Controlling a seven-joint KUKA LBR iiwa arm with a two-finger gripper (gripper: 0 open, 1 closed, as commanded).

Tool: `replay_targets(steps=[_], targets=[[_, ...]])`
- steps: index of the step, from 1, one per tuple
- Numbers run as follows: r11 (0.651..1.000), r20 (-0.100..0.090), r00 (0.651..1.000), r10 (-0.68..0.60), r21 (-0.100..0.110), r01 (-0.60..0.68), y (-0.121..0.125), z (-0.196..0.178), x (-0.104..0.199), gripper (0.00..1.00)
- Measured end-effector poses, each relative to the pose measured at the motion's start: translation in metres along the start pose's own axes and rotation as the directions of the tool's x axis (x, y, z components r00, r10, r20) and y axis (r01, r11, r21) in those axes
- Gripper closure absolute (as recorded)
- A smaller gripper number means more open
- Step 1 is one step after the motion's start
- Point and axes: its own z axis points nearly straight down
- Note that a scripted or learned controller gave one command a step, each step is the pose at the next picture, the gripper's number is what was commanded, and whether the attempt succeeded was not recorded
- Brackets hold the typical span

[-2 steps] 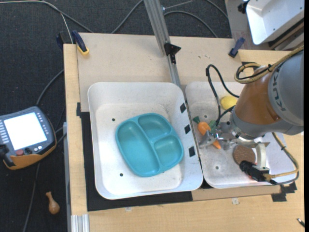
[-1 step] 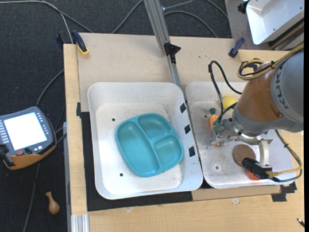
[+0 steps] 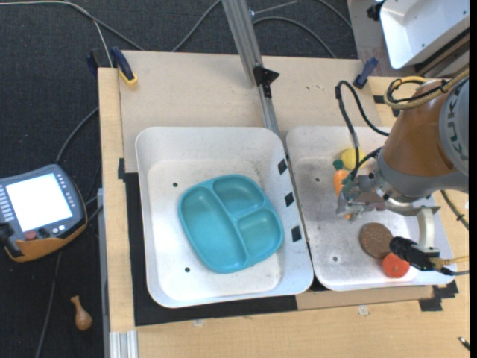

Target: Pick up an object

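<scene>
Red ball just below-right of gripper, touching brown disc | gripper low in right bin, finger state cannot be told, blurred under wrist | yellow-orange pieces just above gripper, partly hidden | teal divided tray well left, in left bin | no legible writing

No readable text for you here.

You will find no legible word, number, brand or sign on anything in this view. The grey handheld control pendant with the orange underside, lying on the dark floor well to the left of the left-hand shallow white bin, shows you a lit screen, but it is washed out to blank white.
</scene>
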Motion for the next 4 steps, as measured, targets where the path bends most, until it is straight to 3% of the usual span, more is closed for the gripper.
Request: replay_targets(steps=[2,4], targets=[[1.0,0.0,1.0,-0.002,0.0,0.002,0.0,-0.074,0.001,1.0],[1.0,-0.003,1.0,-0.008,0.003,0.008,0.033,-0.081,0.121,1.0]])
